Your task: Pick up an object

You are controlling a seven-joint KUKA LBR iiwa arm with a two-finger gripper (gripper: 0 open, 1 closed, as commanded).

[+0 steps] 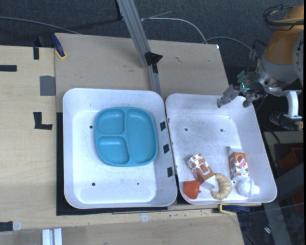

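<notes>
Two shallow white bins side by side on the bench: left bin (76, 188) and right bin (204, 106). In the left bin, a teal divided plate (126, 137) with three compartments, lying flat, slightly toward 12 o'clock from the bin's middle.

Reaching in from 3 o'clock, the grey arm (283, 50) with its orange band, wrist above the right bin's 1 o'clock corner. Gripper (235, 98) hanging over that corner's rim, fingers spread moderately apart, nothing between them, well apart from every object.

Clustered at the right bin's 5 to 6 o'clock edge, the loose objects. A brown-and-white carton (200, 167) tilted, toward 7 o'clock of the cluster. A second orange-and-white carton (238, 165) near the 4 o'clock wall, roughly upright in the view. A tan croissant-shaped piece (223, 186) between the two cartons, just beside the first. A red rounded piece (192, 189) at the 7 o'clock end, touching the first carton. A small white object (247, 188) at 5 o'clock, just below the second carton; kind unclear.
</notes>
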